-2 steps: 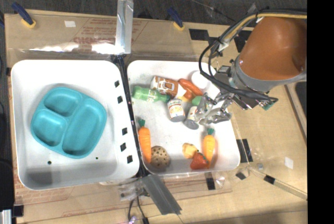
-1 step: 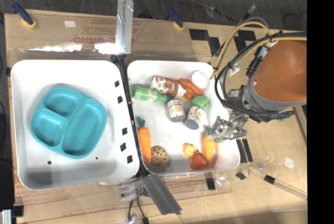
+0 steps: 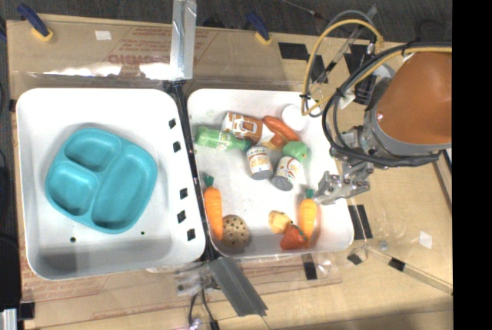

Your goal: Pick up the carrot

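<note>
Camera view from above: two shallow white bins sit side by side on a bench. The left bin (image 3: 31,167) holds a teal divided plate (image 3: 101,178). The right bin (image 3: 231,96) holds toy food. A carrot (image 3: 213,205) lies by that bin's left wall, just above a brown speckled ball (image 3: 235,231). A second carrot (image 3: 307,215) lies near the bin's right edge, beside a red strawberry (image 3: 293,237). Two small cans (image 3: 273,165) stand mid-bin. The grey arm's gripper (image 3: 338,188) hovers over the right rim, just above the second carrot; whether its fingers are open or closed is too unclear to tell.
</note>
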